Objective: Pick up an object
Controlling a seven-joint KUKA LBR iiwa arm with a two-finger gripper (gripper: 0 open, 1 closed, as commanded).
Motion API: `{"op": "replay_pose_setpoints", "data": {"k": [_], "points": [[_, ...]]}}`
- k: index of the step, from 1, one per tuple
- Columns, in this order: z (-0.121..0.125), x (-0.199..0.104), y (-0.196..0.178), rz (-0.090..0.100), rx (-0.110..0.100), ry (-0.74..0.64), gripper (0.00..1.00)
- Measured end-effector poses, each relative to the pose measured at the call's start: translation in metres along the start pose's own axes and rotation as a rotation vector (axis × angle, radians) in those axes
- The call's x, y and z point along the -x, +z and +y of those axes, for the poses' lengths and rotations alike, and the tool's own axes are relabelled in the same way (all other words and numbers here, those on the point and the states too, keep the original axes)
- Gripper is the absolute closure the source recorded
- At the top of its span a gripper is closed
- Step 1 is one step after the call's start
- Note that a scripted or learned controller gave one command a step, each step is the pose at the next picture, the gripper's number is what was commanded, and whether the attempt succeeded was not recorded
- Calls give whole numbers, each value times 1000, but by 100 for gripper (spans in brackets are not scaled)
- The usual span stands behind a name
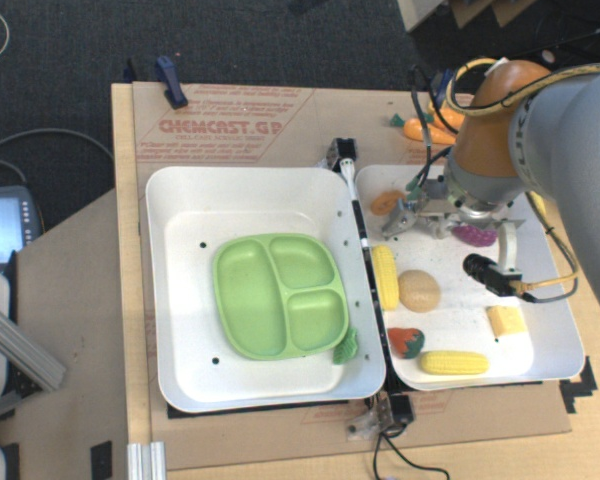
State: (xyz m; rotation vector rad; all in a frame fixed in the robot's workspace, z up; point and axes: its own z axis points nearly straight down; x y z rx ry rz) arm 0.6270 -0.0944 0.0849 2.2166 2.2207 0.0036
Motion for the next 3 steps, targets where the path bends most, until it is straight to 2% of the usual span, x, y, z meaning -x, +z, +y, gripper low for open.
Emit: {"op": "replay_pose_setpoints", "data": {"k": [1,2,3], "points": [[40,20,1,1,-8,-1,0],[39,19,0,1,-7,0,0],[-64,-1,0,4,-15,5,0]]}}
